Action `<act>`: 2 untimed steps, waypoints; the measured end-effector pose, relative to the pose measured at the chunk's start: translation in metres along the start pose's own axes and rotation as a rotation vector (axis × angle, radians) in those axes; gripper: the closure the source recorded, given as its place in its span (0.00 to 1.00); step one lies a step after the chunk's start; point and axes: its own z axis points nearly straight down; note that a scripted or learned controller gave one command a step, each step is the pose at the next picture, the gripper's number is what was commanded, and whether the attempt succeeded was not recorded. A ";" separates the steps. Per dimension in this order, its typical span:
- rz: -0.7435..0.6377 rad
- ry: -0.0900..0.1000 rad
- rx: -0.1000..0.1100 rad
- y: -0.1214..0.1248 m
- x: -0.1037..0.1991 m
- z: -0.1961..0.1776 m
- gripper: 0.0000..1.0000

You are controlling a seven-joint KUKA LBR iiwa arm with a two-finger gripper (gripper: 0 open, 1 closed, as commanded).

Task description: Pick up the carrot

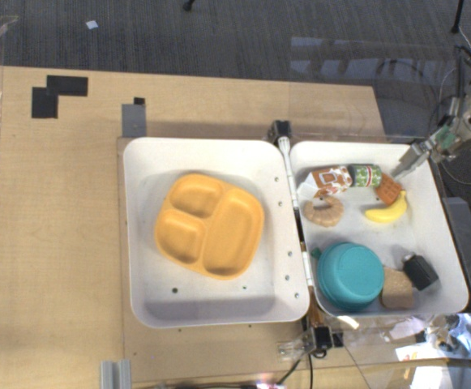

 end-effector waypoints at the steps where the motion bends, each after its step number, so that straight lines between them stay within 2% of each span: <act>1: -0.013 -0.006 -0.009 0.004 0.001 -0.012 1.00; 2: -0.014 -0.005 -0.008 0.004 0.002 -0.012 0.00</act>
